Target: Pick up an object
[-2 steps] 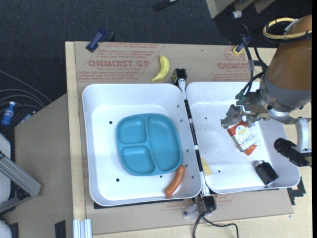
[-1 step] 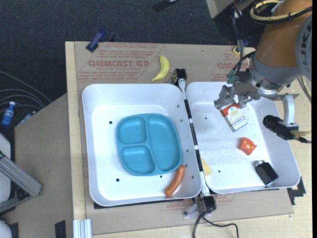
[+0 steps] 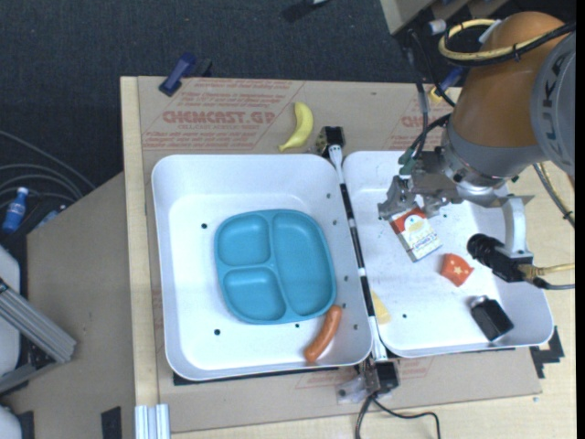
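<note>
Brown board covers the bench, and red print on it reads "CHEMCAST" followed by letters like "G.P", with smaller lines beneath too fine to read; a second patch of red print near the right bin is partly hidden by the arm. Two white bins sit side by side on it. The left bin holds one blue divided plate with three compartments, and one orange-brown sausage lying just beside the plate's lower right corner. One yellow banana lies on the board outside the bins, above the left bin's far rim.

The right bin holds one small packet, red at the top and white and orange below, with label print too small to read; one red-orange block just to its right; one black box near the lower right corner; and one small pale yellow piece against the divider. The gripper hangs over the packet's upper end, touching or nearly so. Whether its fingers are spread or pressed together cannot be told, and nothing visibly sits between them. On the arm's grey shell, part of "KUKA" shows at the right edge.
</note>
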Robot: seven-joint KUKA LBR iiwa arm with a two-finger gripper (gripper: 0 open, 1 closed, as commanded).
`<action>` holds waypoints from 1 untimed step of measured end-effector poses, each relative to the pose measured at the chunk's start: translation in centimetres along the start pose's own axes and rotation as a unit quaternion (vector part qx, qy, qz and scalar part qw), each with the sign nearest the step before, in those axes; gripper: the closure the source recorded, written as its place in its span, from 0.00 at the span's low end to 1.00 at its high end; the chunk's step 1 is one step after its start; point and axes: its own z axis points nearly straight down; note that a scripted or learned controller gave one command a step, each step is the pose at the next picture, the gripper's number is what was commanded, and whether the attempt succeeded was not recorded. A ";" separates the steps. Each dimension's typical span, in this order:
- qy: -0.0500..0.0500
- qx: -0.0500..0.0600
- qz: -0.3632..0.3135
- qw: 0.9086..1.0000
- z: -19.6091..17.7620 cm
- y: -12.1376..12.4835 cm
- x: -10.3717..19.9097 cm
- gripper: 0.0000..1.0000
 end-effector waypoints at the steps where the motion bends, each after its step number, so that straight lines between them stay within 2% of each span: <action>1: -0.001 -0.002 0.000 1.000 -1.8 -0.9 1.1 1.00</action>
